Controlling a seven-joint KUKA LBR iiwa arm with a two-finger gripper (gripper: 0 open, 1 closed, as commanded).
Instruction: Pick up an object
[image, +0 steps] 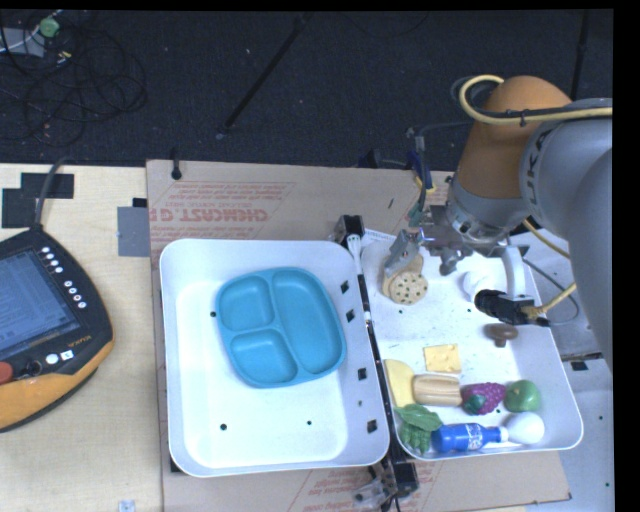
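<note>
Round tan cookie with dark chips (405, 288): I see it in the right white bin (560, 400), directly under my two-finger gripper (404, 256), fingertips at its top edge; whether they are closed on it I cannot tell. Below the gripper: yellow cheese square (442, 358), bread roll (436, 389), purple grapes (482, 397), blue bottle (465, 437)

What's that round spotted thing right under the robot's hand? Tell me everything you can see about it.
The cookie is a flat, tan disc dotted with dark spots, likely a toy chocolate-chip biscuit. It sits at the far left of the right bin, near the wall shared with the other bin, apart from the food items heaped at the bin's near end. It seems tilted, its upper edge meeting the gripper directly above it. Whether it is actually gripped is unclear.
</note>
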